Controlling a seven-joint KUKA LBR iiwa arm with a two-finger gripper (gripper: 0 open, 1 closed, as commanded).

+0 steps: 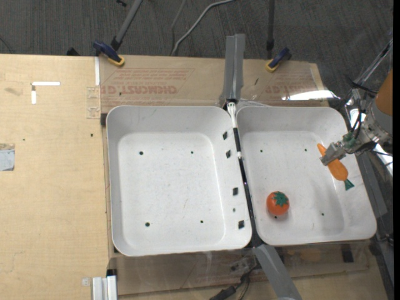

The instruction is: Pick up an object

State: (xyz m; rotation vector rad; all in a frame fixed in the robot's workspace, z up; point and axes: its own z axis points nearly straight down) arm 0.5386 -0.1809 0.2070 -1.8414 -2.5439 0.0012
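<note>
The tomato [278, 204] sits low in the right bin [300, 233], free on all sides, while the gripper [336, 152] at the bin's right wall seems to pinch the carrot [337, 167] near its upper end, a hold that may slip or snag there.

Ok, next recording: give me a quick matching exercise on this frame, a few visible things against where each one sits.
Things:
1. round red toy tomato with a green top
2. long orange toy carrot
3. blue-and-yellow spring clamp
4. robot's hand

Places:
A. at the bench's far edge, behind the left white bin
B. near the front of the right white bin, lying alone
C. at the carrot's upper end, by the right bin's right wall
D. slanted along the right bin's right side

Pairs: 1-B, 2-D, 3-A, 4-C
</note>
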